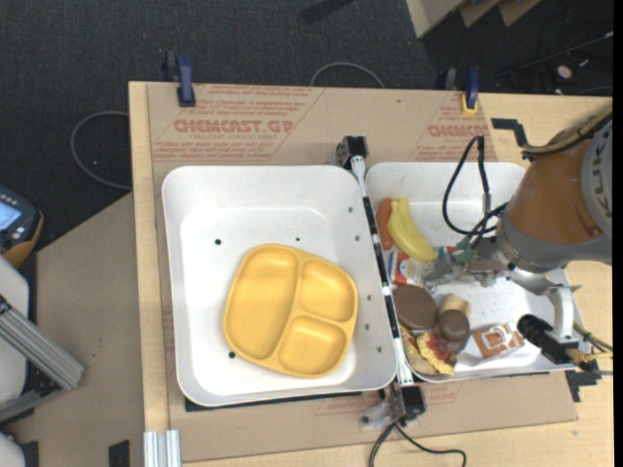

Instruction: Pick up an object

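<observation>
Desk: brown board printed with red lettering, held by 2 blue clamps at its far edge, standing over dark carpet. It carries 2 shallow white bins side by side. Left bin: holds a yellow tray with 3 compartments. Right bin: its right part is covered by the arm, grey with an orange band, cut off at the frame's right side. Pincer: low in the right bin, just right of the banana; whether its fingers are spread or pressed together cannot be told, as cable and wrist obscure them. Banana: yellow, near the bin's left wall, long axis running from far-left to near-right. Nearer items: a brown disc, a brown cylinder, an orange packet; a mixed heap at the near corner is hard to identify.
</observation>
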Tool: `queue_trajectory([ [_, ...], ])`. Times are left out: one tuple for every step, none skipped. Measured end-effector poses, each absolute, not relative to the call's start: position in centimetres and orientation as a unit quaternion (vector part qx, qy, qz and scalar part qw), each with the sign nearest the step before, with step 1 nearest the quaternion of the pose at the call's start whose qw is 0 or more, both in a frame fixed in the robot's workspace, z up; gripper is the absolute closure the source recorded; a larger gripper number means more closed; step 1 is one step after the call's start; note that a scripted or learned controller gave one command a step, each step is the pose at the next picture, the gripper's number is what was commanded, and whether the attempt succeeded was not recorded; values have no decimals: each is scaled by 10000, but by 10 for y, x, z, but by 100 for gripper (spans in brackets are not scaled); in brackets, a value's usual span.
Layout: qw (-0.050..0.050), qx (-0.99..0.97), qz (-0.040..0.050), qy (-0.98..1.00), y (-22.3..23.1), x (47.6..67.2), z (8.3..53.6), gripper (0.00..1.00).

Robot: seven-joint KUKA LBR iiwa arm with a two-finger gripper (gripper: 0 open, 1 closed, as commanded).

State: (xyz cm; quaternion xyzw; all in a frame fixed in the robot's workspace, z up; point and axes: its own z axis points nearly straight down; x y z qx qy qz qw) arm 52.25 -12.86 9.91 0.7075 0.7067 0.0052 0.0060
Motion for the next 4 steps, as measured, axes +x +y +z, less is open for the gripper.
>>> queue_trajectory([
  [49,7062,29,7080,-164,614,89,0],
  [-78,7076,-38,7065,-170,666,85,0],
  [-84,7076,15,7066,-213,665,84,0],
  [-18,7079,-9,7063,-209,609,85,0],
])
